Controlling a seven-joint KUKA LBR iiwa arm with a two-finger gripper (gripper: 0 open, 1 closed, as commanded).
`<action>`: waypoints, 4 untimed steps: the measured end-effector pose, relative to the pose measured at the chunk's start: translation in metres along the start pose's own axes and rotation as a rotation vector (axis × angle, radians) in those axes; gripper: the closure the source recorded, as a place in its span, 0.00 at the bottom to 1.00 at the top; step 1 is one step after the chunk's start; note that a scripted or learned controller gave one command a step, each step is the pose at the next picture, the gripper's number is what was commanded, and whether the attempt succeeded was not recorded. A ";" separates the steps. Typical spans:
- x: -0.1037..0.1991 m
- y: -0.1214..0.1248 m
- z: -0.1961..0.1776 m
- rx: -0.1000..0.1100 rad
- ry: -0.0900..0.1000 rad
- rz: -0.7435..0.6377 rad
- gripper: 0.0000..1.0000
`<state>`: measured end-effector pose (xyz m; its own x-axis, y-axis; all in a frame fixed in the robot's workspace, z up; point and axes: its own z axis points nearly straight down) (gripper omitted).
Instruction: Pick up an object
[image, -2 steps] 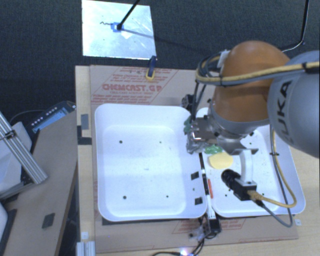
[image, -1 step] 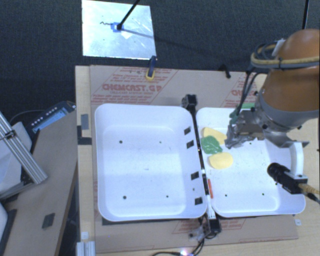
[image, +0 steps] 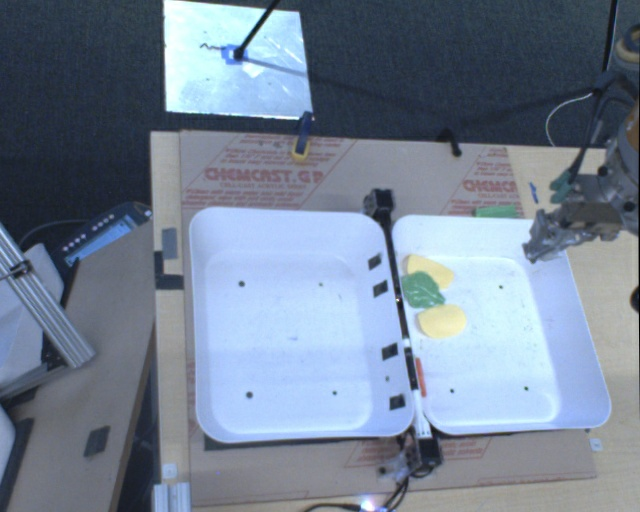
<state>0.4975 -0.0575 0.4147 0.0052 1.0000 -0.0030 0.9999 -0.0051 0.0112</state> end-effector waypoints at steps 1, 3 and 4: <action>-0.098 -0.011 0.003 0.007 -0.001 0.002 1.00; -0.073 -0.011 -0.122 0.006 -0.001 0.003 1.00; -0.002 -0.012 0.048 0.025 0.006 -0.014 1.00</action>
<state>0.4858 -0.0594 0.3670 -0.0093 1.0000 0.0028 0.9999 0.0093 -0.0133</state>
